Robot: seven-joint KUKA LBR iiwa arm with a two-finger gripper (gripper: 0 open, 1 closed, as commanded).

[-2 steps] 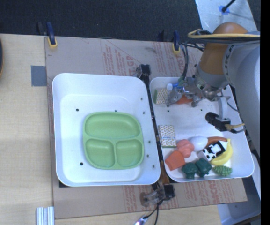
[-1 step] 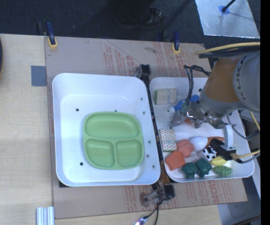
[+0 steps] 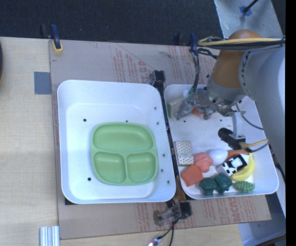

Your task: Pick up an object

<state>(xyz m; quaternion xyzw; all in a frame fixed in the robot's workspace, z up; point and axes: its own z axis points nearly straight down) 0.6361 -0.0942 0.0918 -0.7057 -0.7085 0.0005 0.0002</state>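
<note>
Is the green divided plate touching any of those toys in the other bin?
Apart. The camera view shows the green plate alone in the left bin, with both bin walls between it and the toy pile.

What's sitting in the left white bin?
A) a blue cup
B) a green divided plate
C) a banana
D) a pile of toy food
B: a green divided plate with three compartments lies flat in the left bin, while the toy food is heaped in the right bin.

Bright even light, soft focus, faint shadows
</note>
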